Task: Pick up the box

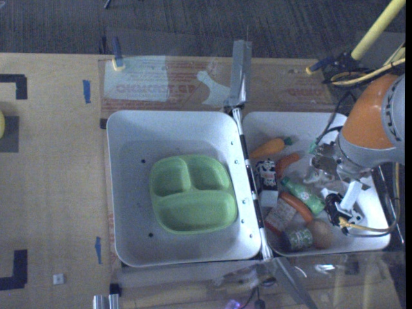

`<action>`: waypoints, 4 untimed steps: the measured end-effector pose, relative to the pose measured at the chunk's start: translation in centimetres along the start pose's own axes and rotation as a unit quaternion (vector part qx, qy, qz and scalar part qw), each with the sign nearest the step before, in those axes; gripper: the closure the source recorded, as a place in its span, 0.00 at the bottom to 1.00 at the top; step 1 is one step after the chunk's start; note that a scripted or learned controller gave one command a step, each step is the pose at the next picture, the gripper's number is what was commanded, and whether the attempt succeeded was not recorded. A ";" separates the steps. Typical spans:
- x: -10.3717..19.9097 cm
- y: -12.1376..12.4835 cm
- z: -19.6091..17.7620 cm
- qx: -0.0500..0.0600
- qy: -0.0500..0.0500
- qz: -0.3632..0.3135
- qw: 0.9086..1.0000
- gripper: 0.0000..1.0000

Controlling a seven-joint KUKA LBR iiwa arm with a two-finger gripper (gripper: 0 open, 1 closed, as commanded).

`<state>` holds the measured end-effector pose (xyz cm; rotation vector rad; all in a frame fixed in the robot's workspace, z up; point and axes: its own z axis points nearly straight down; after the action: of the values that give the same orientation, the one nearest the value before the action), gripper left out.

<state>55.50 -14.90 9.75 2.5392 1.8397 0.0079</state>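
Observation:
A small black-and-white printed box (266, 173) stands at the left wall of the right bin (380, 240). A flat reddish-brown packet (279, 216) lies lower down, partly under a red sausage (298, 204). My gripper (320, 171) hangs over the middle of the right bin, below the orange band of the arm (370, 118). It sits to the right of the printed box, above a green bottle (302, 195). The wrist body hides what lies directly beneath it.
The right bin also holds an orange carrot (269, 148), a green-labelled can (297, 239) and a brown round item (320, 234). A green divided tray (192, 194) lies in the left bin (129, 140). Yellow cables (360, 76) trail at the upper right.

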 end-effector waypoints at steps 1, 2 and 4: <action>12.5 -4.3 -11.3 0.005 0.000 0.023 1.000 1.00; 21.1 -11.7 -13.0 0.006 0.001 -0.234 0.972 1.00; 27.8 -13.9 -0.6 0.004 0.001 -0.223 0.975 1.00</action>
<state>50.90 15.82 10.25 2.0694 2.3648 0.0004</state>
